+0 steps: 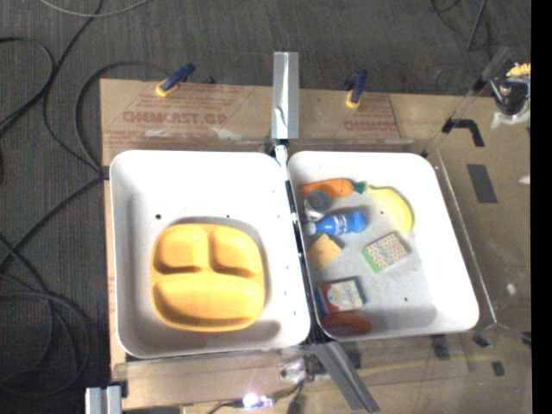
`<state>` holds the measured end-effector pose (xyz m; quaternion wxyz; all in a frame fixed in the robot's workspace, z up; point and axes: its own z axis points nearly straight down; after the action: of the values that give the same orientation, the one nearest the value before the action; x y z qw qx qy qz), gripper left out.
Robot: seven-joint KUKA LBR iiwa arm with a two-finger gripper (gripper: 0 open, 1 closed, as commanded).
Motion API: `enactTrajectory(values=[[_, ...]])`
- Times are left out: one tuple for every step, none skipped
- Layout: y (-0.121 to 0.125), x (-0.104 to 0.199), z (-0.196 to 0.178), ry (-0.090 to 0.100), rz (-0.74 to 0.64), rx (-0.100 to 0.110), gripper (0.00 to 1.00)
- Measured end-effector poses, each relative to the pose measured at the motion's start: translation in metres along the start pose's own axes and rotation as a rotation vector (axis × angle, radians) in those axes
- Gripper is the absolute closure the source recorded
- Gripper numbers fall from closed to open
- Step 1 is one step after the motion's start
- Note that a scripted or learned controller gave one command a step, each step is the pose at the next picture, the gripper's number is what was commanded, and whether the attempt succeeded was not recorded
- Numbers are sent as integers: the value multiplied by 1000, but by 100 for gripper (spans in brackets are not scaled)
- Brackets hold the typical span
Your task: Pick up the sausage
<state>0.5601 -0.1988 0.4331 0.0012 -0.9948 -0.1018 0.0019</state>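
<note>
The sausage (348,323) lies at the near edge of the right bin (448,266), just below a small card (344,294). A yellow tray (208,276) sits in the left bin (129,231). I cannot tell how the jaws are
</note>
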Motion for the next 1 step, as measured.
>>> enactTrajectory(values=[[-2, 2, -8, -3, -6, 4, 100]])
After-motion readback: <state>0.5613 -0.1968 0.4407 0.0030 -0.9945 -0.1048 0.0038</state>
